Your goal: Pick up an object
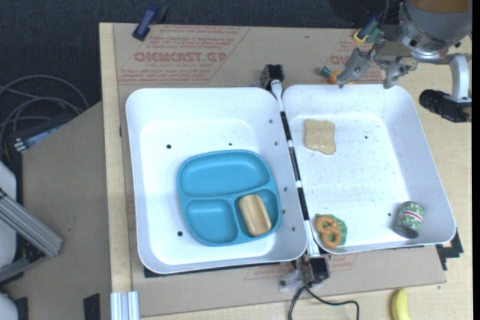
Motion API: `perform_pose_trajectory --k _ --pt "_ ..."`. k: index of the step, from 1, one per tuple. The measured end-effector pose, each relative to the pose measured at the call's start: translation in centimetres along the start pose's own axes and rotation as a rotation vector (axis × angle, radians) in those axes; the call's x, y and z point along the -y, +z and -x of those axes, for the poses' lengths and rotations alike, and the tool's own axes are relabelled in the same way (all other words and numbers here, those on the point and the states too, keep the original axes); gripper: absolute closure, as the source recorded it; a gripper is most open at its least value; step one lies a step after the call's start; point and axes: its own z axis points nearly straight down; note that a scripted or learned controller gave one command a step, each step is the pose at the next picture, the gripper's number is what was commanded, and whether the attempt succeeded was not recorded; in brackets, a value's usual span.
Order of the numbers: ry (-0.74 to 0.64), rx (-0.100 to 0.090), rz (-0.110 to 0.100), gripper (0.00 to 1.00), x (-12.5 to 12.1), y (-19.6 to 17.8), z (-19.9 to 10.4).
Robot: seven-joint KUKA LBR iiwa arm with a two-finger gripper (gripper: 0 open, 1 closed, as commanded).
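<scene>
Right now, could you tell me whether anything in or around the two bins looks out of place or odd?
Nothing looks spilled or damaged. The blue tray sits in the left bin with a bread roll in one compartment. The right bin holds a tan slice, a pretzel and a small cup lying tipped near its corner.

gripper (371, 73) open, empty, above right bin (427, 139) rim.

Desk (195, 49): a pale board printed with red lettering along its far part. Two white bins rest directly on it, side by side and touching along their inner rims: the left bin (150, 161) and the right bin (427, 154). A black clip (273, 74) sits at the far end of that seam. A blue object (148, 21) lies at the desk's far left edge. A yellow object (400, 305) lies at the near right edge.
</scene>
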Motion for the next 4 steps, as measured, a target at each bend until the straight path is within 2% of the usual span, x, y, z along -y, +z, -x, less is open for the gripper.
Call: perform_pose_trajectory --k 1,2,3,4 --pt "0.001 0.0 -0.003 0.0 2.8 10.0 1.3" --pt "0.001 0.0 0.0 0.0 2.6 19.3 -0.3" --pt "0.001 0.001 0.003 0.0 1.2 19.3 1.4" --pt "0.002 0.001 0.005 1.0 1.1 18.3 1.3"
